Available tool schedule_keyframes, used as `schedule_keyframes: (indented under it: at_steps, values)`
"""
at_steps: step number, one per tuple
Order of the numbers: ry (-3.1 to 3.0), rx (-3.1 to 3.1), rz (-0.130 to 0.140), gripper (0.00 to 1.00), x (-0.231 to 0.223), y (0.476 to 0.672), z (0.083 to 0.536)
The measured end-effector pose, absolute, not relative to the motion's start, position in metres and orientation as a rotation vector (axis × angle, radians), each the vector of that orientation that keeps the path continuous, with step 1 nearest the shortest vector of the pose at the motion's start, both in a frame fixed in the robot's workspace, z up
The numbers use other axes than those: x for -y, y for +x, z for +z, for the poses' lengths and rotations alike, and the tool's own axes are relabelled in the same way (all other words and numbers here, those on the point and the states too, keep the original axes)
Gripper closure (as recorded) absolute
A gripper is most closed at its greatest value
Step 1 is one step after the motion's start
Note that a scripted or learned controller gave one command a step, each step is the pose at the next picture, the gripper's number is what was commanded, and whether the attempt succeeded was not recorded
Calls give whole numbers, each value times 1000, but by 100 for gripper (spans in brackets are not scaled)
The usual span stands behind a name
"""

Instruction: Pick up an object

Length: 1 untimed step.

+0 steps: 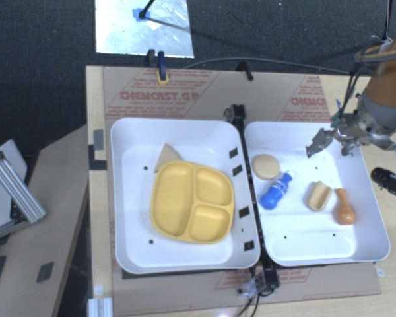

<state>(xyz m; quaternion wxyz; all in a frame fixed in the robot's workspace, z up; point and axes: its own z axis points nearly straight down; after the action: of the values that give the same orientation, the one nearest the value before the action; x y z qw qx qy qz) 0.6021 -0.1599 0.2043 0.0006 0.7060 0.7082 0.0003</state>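
The gripper (331, 140) hangs over the right bin (363, 246) near its far right corner, fingers spread, nothing between them, apparently poised above the contents before a descent. Candidate objects lie toward the bin's middle: a tan block (319, 196) touching or just beside an orange pear-shaped piece (344, 207), a blue bottle (276, 191), and a round beige disc (266, 166) near the dividing edge. The left bin (129, 177) carries a yellow divided tray (191, 202) resting on a tan wedge (167, 155).
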Motion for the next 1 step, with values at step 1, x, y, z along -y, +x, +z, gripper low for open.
schedule_keyframes:
  at_steps: [1]
  values:
    - [2220, -2226, -2, 0, 155, 602, 142]
